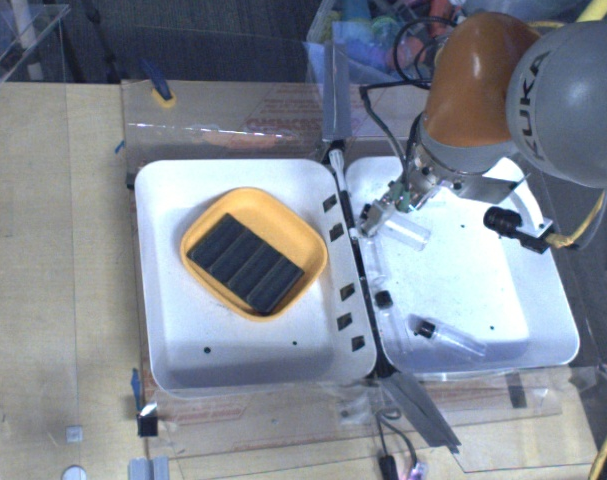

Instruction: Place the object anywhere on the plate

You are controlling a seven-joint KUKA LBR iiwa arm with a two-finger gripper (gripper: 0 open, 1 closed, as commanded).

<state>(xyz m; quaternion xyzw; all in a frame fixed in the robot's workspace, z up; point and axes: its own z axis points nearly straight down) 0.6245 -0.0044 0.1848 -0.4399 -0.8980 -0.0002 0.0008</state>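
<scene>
A yellow plate (208, 230) lies in the left bin (163, 198), turned at a slant. A black ridged slab (247, 261) rests flat on the plate, filling most of its middle. My gripper (388, 224) hangs low in the right bin (543, 308), close to the divider between the bins and well to the right of the plate. It is open, with nothing between its fingers. The grey arm with its orange band (478, 68) reaches in from the upper right.
A clear tube-like item (449, 337) lies near the front of the right bin. A small dark piece (382, 297) sits by the divider (345, 268). A black knob (503, 220) sticks out at the right. A box of coloured items (383, 8) stands behind.
</scene>
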